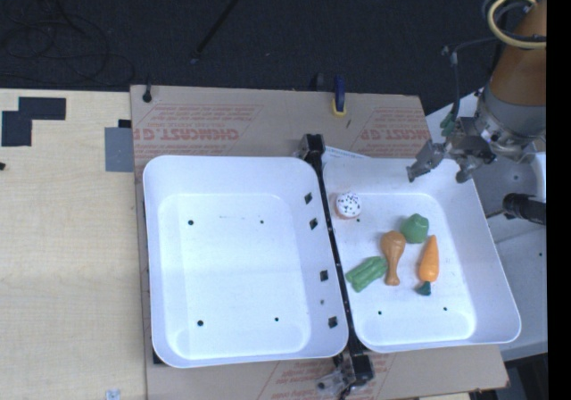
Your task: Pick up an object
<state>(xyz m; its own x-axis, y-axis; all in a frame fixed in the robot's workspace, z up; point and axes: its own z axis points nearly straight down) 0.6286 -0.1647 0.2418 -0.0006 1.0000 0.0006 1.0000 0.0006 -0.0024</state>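
A: What did we have on the arm?

B: We saw the gripper [440, 162] hanging above the far right corner of the right bin [495, 300], near its back rim. The two fingers stood spread apart with nothing between them. We logged it as released and carrying nothing.

A: The orange band?

B: It showed at the top right, just above the grey wrist.

A: Where were the objects?

B: All were in the right bin, in a cluster around its middle. We counted five. A small white ball with dots [348, 204] lay at the back left, close to the divider between the bins. An orange drumstick-shaped toy [393, 255] lay in the centre, with its fat end toward the back. A green chunk [415, 228] sat just behind and to the right of it, touching or nearly so; we couldn't tell which. An orange carrot [429, 261] lay to the right of the drumstick, with its green tip toward the front. A green ribbed piece [366, 273] lay just left of the drumstick, tilted diagonally.

A: How far was the gripper from them?

B: It was well apart from all of them. The green chunk was nearest.

A: And the left bin?

B: We saw the left bin [161, 237] as bare white floor with a few small dark holes. Both bins sat on a cardboard sheet [232, 126] on the wooden bench [62, 255].
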